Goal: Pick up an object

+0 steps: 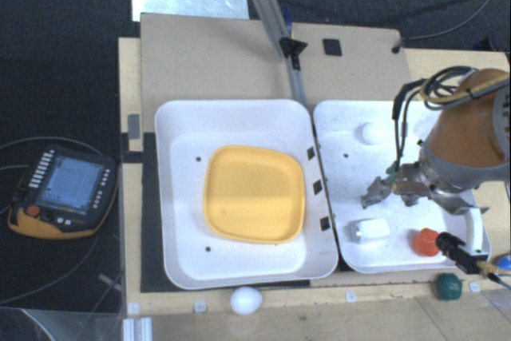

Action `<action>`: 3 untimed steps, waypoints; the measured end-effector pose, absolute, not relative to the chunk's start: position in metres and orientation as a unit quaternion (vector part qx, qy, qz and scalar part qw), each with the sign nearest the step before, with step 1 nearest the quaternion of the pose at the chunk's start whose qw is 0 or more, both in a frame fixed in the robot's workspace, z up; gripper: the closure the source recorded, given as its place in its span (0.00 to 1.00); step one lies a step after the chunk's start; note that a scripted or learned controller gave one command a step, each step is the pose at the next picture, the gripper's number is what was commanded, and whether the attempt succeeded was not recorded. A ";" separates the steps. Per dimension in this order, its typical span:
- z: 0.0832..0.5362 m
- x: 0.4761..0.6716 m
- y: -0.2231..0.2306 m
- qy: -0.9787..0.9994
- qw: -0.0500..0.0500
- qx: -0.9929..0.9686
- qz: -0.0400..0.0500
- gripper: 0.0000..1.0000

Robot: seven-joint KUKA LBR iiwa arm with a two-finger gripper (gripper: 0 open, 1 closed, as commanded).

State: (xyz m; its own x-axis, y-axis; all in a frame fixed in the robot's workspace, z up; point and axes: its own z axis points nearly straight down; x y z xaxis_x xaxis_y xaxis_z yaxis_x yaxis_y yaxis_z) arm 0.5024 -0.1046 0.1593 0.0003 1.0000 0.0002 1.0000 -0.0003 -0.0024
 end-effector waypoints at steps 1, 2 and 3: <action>0.100 0.495 -0.106 -0.707 0.002 -0.707 0.001 0.00; 0.090 0.495 -0.105 -0.707 0.000 -0.707 0.000 0.00; 0.101 0.495 -0.106 -0.707 -0.001 -0.707 0.000 1.00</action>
